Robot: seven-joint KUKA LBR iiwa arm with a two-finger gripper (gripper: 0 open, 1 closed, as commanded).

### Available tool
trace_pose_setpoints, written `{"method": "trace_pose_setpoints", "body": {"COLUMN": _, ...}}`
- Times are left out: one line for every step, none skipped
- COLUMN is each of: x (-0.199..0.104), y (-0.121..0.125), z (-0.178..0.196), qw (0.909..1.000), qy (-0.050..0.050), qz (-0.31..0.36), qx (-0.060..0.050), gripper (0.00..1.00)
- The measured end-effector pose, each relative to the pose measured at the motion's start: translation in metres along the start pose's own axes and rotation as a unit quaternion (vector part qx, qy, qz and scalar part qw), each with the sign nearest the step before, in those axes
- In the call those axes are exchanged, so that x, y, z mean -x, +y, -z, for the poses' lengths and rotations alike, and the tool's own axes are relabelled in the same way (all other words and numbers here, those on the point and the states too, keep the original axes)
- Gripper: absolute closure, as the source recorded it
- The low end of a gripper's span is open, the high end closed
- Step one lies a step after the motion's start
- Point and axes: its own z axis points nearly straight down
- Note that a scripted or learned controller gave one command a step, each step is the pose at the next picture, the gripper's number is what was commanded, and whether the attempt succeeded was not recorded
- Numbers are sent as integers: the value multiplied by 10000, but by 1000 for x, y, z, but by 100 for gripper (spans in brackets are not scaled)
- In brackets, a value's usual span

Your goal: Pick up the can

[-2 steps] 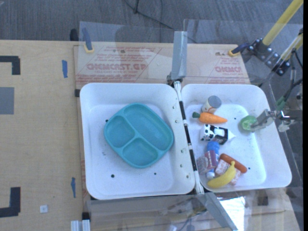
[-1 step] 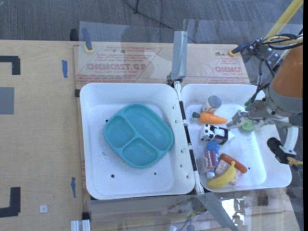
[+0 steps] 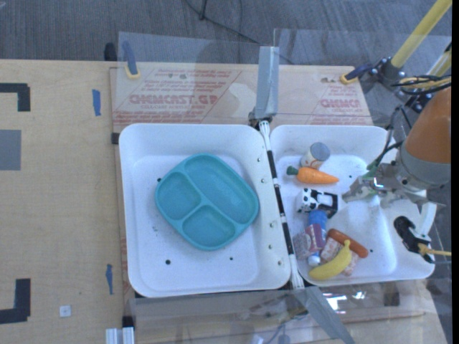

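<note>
The can (image 3: 316, 153), small and tan with a grey end facing up, lies at the back of the right bin (image 3: 380, 136), just behind an orange carrot (image 3: 316, 177). My gripper (image 3: 367, 190) hangs over the middle right of that bin, to the right of the can and a little nearer the front, apart from it. Nothing shows in the gripper. The grey wrist with its orange band (image 3: 430, 138) comes in from the right edge.
In the right bin, forward of the carrot, lie a black-and-white cow toy (image 3: 316, 201), a blue and red container (image 3: 316, 228), a sausage (image 3: 350, 242) and a banana (image 3: 333, 265). The left bin (image 3: 136, 192) holds a teal divided plate (image 3: 206, 201).
</note>
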Motion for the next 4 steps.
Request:
{"method": "trace_pose_setpoints", "body": {"x": 3, "y": 0, "z": 10, "qw": 10000, "qy": -5, "qz": -27, "qx": 14, "gripper": 100}}
{"method": "trace_pose_setpoints", "body": {"x": -34, "y": 15, "z": 221, "qw": 9489, "qy": -9, "qz": -3157, "qx": -2, "gripper": 100}}
{"method": "trace_pose_setpoints", "body": {"x": -32, "y": -85, "z": 135, "qw": 9395, "qy": -7, "qz": -3426, "qx": -10, "gripper": 100}}
{"method": "trace_pose_setpoints", "body": {"x": -89, "y": -40, "z": 161, "qw": 8614, "qy": -9, "qz": -5079, "qx": -10, "gripper": 100}}
